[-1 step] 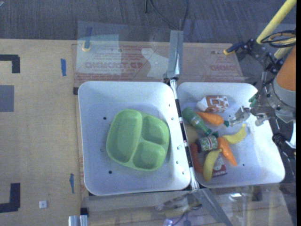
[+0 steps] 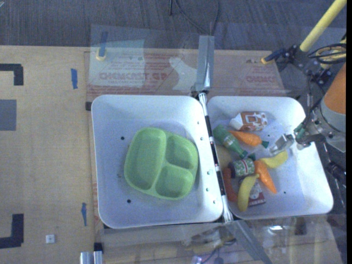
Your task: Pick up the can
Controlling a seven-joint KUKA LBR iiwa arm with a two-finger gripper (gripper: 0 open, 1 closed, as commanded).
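Can (image 2: 242, 166) lies low in the right bin (image 2: 308, 197), tilted among a carrot (image 2: 265, 176) and two bananas (image 2: 246, 192), near the divider beside the left bin (image 2: 110, 164) with its green tray (image 2: 161, 163). My jaws (image 2: 281, 142) hover up and right of it, apart from it, grasping nothing; whether they are spread or clenched I cannot tell.

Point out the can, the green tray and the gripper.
can (image 2: 242, 166), camera view, its side.
green tray (image 2: 160, 163), camera view, central divider.
gripper (image 2: 281, 143), camera view, between fingertips.
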